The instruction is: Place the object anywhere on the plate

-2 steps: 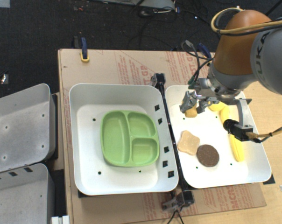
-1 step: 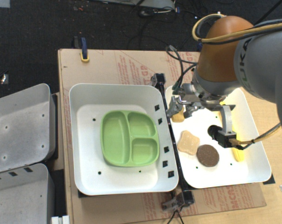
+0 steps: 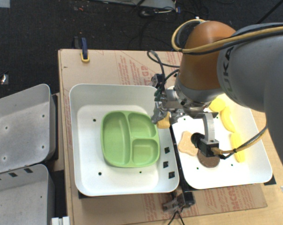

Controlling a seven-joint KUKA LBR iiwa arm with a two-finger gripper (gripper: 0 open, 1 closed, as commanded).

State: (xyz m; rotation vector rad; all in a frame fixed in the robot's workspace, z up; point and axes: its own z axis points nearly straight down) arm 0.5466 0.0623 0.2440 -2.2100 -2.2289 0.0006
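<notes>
Yellow-orange and small, the object (image 3: 164, 123) sits right at the gripper (image 3: 160, 117), at the seam where the 2 bins meet, against the left edge of the right bin (image 3: 254, 172). It looks pinched at the fingertips, but the fingers are too dark and crowded to say for sure whether they clamp it or how wide they stand, so that one I cannot tell. Just left of it, the green plate (image 3: 130, 138) lies in the middle of the left bin (image 3: 85, 107), a 3-compartment dish, its right rim very near the gripper. The object is beside that rim, not over any compartment. Out in the right bin, a tan toast-shaped piece (image 3: 186, 143) lies near the left edge, with a brown round thing (image 3: 207, 160) just beside it, partly under a black fitting on the arm (image 3: 244, 64). Yellow banana-like pieces (image 3: 228, 118) run along the bin's far and right side, partly under the arm. Grey links and the orange band fill the upper right, cables looping over them. Both bins rest on a cardboard sheet (image 3: 113, 62) carrying a yellow-handled clamp (image 3: 85, 50) at its far left corner.
</notes>
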